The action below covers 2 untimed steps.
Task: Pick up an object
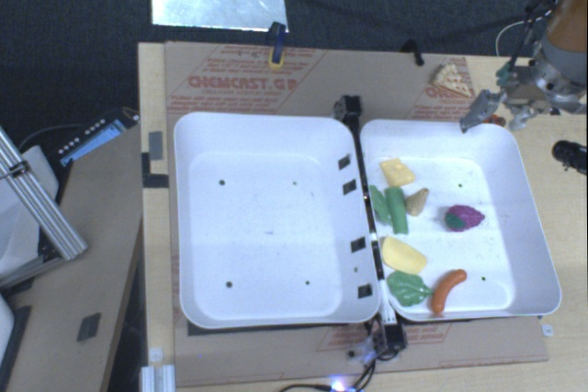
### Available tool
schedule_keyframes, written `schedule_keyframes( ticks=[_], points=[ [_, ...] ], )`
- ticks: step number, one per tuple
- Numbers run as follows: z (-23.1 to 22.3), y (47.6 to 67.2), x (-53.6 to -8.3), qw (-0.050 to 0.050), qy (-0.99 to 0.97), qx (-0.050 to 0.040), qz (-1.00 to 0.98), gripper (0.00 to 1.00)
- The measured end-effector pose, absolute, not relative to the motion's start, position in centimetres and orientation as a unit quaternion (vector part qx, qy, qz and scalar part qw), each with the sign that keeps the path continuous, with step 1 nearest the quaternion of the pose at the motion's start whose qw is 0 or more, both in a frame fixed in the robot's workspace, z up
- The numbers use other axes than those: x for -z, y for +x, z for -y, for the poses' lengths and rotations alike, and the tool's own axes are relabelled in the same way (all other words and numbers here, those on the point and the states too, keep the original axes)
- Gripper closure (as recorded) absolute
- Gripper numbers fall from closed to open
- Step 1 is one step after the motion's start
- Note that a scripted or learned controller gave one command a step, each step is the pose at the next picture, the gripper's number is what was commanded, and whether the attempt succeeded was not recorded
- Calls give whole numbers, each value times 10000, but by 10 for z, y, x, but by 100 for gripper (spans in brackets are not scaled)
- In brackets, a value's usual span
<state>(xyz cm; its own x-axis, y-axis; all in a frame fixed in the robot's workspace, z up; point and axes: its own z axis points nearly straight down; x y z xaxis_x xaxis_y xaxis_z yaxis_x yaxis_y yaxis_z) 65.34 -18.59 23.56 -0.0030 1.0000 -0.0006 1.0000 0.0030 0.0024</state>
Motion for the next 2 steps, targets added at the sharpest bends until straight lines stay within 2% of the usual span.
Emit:
schedule_keyframes(
  ticks=[1, 2],
  points=[
    [186, 654, -247, 31, 7048, -18, -7094, 100],
    [117, 666, -317, 36, 7031, -44, -7110, 100]
  ],
)
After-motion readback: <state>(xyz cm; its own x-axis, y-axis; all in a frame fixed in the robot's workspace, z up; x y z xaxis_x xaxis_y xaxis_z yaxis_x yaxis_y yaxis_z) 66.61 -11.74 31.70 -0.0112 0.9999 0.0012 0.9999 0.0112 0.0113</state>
